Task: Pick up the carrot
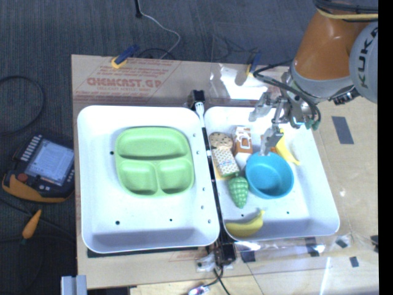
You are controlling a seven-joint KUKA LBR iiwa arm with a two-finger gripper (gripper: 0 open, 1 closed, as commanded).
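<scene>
over the right bin [320,196] of two white bins set side by side on a tabletop [347,165], the grey arm [328,42] with its orange band reaches in from the right and hangs its claw [270,141] just above the far rim of a blue bowl [269,177]; whether the claw is open or closed cannot be told from this angle, and nothing can be seen gripped in it. just left of the claw stands a small orange-and-white piece [244,141], the only orange thing in the bin; whether it is the carrot cannot be told. a yellow piece [287,150] lies just right of the claw, against the bowl's far edge. along the bin's left side sit a round biscuit [220,141] and a speckled pack [225,161], with a knobbly green item [239,191] touching the bowl's near left side. a banana [244,224] lies at the bin's near edge, apart from the bowl. the left bin [87,165] holds a green plate [153,160] with three sections. on the dark floor to the left rest a pendant [44,168] with a lit screen and, nearer the camera, an orange-handled tool [31,224].
</scene>
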